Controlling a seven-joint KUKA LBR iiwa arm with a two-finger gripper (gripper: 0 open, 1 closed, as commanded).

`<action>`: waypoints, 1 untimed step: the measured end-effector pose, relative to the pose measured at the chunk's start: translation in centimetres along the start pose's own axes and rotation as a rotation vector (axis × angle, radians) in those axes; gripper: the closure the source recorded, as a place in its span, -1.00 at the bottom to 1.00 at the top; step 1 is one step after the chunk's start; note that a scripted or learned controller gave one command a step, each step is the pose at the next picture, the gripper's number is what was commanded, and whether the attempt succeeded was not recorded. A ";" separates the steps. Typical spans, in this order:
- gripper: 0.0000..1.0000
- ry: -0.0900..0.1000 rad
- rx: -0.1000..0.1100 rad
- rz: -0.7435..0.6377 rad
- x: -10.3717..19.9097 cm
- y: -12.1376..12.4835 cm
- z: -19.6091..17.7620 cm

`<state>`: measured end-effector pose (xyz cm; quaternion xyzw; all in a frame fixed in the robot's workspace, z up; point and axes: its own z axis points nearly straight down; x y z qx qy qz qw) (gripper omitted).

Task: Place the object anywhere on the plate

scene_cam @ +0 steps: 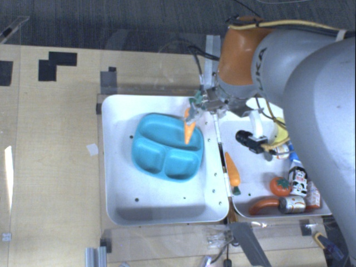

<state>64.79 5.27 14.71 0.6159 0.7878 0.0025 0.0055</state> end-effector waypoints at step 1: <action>-1.00 0.004 0.005 0.252 -3.0 -2.7 -3.9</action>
